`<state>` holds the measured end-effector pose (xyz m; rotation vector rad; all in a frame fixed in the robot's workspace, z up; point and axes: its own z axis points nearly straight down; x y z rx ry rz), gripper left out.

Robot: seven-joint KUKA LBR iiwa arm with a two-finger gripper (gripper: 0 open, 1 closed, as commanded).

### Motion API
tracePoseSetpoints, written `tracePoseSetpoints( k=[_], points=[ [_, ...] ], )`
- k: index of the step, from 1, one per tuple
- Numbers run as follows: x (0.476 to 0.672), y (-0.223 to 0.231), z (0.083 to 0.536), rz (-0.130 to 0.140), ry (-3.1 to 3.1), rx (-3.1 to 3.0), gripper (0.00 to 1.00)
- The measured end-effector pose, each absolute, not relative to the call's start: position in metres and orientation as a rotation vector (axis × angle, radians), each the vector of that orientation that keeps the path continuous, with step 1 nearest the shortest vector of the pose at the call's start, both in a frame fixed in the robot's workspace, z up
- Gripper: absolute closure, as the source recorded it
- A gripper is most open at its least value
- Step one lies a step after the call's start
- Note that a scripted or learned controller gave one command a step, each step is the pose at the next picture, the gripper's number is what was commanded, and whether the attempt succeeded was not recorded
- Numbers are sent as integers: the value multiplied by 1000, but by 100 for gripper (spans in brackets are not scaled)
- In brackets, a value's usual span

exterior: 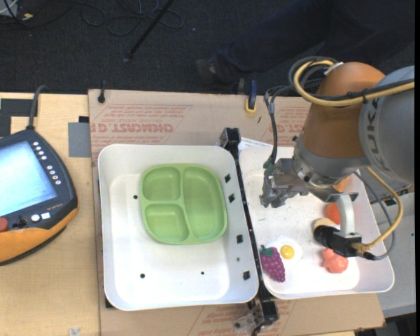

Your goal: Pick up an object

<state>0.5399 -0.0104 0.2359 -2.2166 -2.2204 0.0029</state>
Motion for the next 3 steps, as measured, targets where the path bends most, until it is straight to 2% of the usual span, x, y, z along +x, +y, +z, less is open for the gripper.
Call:
tracePoseSetpoints(
  k=[1, 3],
  points=[
    [532, 29, 235, 4, -2221, -2215, 100],
    [542, 33, 233, 4, -2221, -2219, 100]
  ],
)
